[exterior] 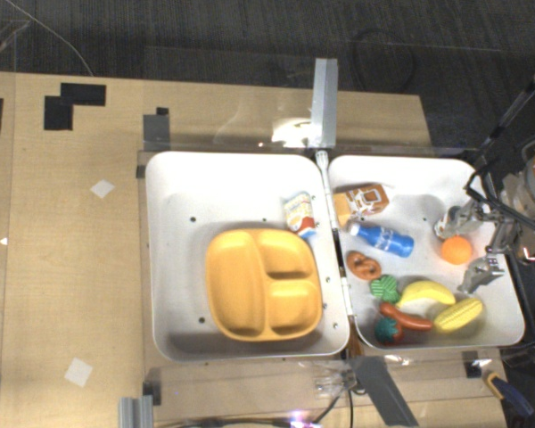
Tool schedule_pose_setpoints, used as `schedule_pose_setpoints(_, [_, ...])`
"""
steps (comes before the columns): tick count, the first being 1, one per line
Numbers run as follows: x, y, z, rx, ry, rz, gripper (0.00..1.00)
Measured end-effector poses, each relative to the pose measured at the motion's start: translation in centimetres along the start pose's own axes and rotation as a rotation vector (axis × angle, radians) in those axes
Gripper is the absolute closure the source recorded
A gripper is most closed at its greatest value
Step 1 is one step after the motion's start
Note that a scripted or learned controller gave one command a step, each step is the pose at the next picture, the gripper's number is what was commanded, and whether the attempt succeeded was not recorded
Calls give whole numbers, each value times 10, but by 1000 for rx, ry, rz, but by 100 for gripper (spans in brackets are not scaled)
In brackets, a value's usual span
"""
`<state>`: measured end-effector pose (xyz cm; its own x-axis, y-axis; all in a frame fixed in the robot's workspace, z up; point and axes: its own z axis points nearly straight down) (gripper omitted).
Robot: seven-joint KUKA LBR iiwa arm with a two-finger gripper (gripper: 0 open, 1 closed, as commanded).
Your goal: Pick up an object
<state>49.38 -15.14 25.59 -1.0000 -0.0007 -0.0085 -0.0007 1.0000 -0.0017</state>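
Across the tabletop [71, 266], our gripper [468, 243] straddles the orange ball [456, 250], fingers spread. We fear it rolls away when they pinch.

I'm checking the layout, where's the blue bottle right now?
The blue bottle lies in the right bin, near its left wall, just below the brown snack packet and above the pretzel.

divided plastic tray [263, 283]: yellow
round ball [456, 250]: orange
small plastic bottle [383, 238]: blue, white band
shallow bins [174, 239]: white
bench [62, 257]: pale wood
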Motion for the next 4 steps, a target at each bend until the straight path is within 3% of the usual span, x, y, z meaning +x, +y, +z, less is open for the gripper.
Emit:
schedule_pose_setpoints(1, [-9,44,-29,-1,-4,-47,0])
schedule_pose_setpoints(2, [-21,-16,151,-3,12,84,0])
schedule_pose_setpoints(3, [-58,-14,167,0,-4,197,0])
schedule_pose_setpoints(4, [-58,-14,167,0,-4,196,0])
